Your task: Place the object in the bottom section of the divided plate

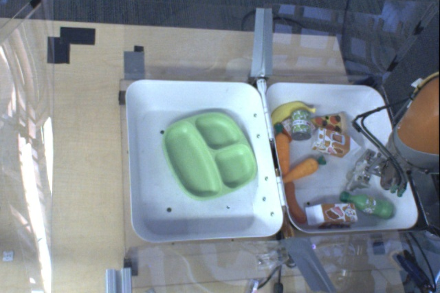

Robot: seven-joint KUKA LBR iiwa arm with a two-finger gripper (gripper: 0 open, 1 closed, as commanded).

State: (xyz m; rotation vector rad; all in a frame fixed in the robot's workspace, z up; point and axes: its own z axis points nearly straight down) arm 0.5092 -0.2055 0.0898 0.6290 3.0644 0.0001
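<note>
A light green divided plate lies in the left white bin. It has one long section on its left side and two smaller sections at its top and right. Nothing lies on it. My gripper hangs low over the right bin, near that bin's right wall, under the orange band of the arm. It sits just above a green bottle and to the right of a small carrot. I see nothing clearly held in it.
The right bin also holds a banana, a small can, a printed snack packet, a long orange carrot, a brown sausage and a white-capped bottle. A metal divider post stands between the bins.
</note>
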